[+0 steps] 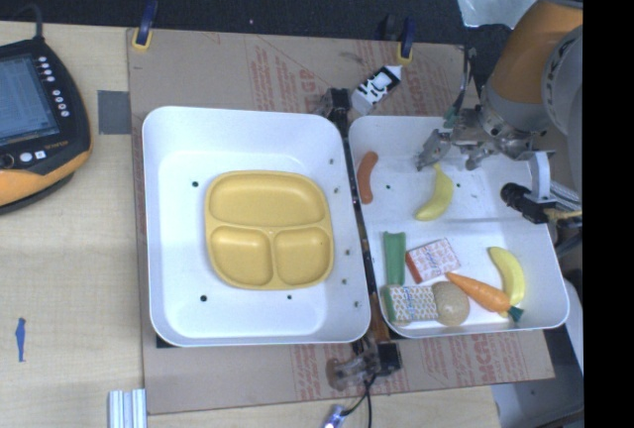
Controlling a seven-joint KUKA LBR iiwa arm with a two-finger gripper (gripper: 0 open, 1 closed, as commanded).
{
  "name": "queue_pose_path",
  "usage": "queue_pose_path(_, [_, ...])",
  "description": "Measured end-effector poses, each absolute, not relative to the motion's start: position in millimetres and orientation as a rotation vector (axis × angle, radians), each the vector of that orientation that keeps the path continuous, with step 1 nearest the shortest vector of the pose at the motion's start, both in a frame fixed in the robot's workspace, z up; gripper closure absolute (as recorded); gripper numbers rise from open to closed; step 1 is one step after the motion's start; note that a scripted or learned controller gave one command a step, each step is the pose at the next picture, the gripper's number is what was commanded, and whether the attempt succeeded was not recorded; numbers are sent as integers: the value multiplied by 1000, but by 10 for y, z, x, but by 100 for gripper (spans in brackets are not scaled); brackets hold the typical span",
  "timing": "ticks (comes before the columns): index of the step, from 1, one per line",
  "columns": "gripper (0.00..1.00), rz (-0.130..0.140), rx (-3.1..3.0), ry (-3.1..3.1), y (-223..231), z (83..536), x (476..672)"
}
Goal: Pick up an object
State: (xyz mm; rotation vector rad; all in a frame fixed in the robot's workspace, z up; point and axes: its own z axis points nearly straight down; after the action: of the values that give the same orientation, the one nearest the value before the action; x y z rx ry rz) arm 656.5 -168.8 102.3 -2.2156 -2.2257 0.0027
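My gripper (pixel 454 156) hangs over the back of the right bin (pixel 466 218), its two fingers spread apart and open, nothing between them. Just in front of it lies a small yellow banana (pixel 436 196), close to the fingertips but apart from them. A brown sausage (pixel 367 175) rests along the bin's left wall. Toward the front lie a green stick (pixel 394 258), a red and white box (pixel 432 260), a carrot (pixel 478 291), a second banana (pixel 507 274), a round tan item (pixel 452 305) and a patterned packet (pixel 411 302).
The left bin (pixel 178 149) holds a yellow divided plate (pixel 269 228). A handheld control pad (pixel 35 119) lies at the far left of the bench. The arm's grey body with its orange band (pixel 530 50) stands over the right bin's back right corner.
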Motion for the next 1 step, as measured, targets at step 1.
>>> queue_pose_path(1, [0, 7, -2215, -2224, -1689, 915, 6241])
